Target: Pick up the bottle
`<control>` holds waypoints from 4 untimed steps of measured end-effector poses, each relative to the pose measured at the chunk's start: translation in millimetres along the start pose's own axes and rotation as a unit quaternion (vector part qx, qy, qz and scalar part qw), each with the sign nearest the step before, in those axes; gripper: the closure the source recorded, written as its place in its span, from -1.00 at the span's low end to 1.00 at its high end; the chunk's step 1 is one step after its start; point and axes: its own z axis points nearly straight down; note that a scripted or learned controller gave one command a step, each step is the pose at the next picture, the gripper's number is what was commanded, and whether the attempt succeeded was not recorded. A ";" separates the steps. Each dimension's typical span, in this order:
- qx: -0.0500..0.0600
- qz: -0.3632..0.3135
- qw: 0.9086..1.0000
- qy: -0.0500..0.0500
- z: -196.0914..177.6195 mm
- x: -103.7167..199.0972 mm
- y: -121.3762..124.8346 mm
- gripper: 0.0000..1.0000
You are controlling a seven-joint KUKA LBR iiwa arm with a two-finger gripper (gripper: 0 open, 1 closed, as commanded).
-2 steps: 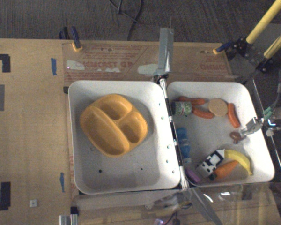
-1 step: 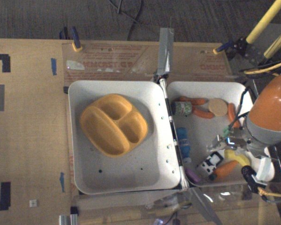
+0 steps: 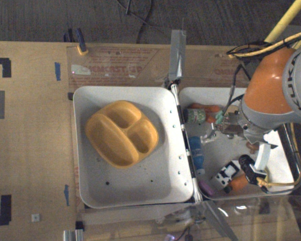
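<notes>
Blue and lying flat, the bottle (image 3: 195, 153) hugs the right bin's (image 3: 286, 177) left wall. We hover our gripper (image 3: 216, 129) just right of it, nothing pinched; how the tool is set we cannot tell. Still approaching, we judge; next, descend leftward onto it.

Small blue-and-clear plastic bottle (image 3: 195, 154) — lying on its side, lengthwise along the left wall of the right white bin (image 3: 283, 177), touching or just beside it.
</notes>
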 end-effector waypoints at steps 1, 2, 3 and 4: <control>-0.002 -0.131 0.991 -0.001 -5.8 -15.0 76.5 -1.00; -0.001 -0.148 0.989 -0.001 -71.5 -21.1 25.5 -1.00; 0.001 -0.065 0.998 0.000 0.6 37.8 -26.2 -1.00; 0.000 -0.109 0.994 0.000 0.2 42.7 -20.9 -1.00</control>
